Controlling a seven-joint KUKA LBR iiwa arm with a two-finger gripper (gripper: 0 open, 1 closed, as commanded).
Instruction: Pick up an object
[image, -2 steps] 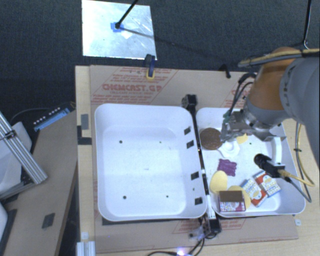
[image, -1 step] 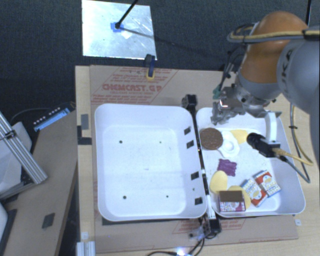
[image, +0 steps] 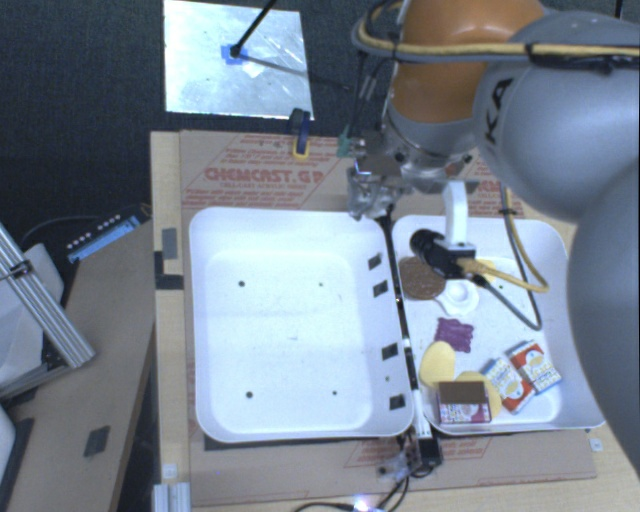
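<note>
Approach step — jaws, opening not discernible, hung over the far end of the divider (image: 395, 320). Nearest candidate, a flat brown round disc (image: 421, 281), lay in the right shallow white bin (image: 546, 246) — next move, judged: shift over it, descend.

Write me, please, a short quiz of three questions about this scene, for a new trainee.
1. True or false: the purple piece lies between the brown disc and the yellow round thing.
2. Which lies nearest the view's bottom edge? A) the brown disc B) the brown box C) the purple piece
3. Short answer: where is the gripper?

Key: 1 true. 2 B. 3 At the far end of the bench, where the view's left bin meets the view's right bin.
</note>
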